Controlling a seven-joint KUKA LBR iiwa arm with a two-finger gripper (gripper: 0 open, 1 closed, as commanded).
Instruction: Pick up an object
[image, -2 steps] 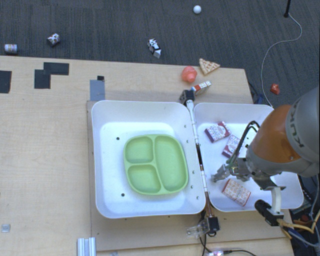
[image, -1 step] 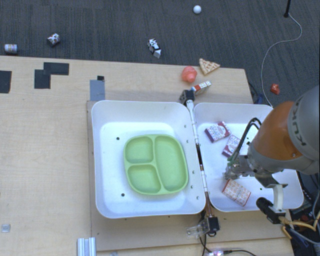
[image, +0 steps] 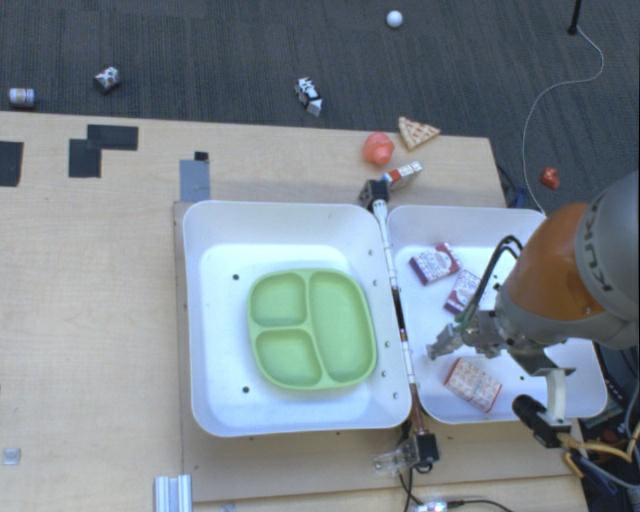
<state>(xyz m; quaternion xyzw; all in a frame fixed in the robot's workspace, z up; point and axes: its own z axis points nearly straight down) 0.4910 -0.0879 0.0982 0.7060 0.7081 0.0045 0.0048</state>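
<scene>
Three small red-and-white packets lie in the right bin (image: 425, 400): one (image: 434, 264) near the bin's far left, a second (image: 463, 290) just below it, and a third (image: 472, 384) near the front. My gripper (image: 455, 340) hangs over the middle of this bin, between the second and third packets, with the grey arm and its orange band (image: 545, 270) reaching in from the right. Nothing visible hangs from the gripper. The arm hides the right part of the bin.
The left bin (image: 215, 300) holds a green divided plate (image: 312, 328). Beyond the bins, on the bench, lie a red ball (image: 378, 149), a pizza-slice toy (image: 418, 132) and a small tube (image: 405, 173). Cables run at the front right.
</scene>
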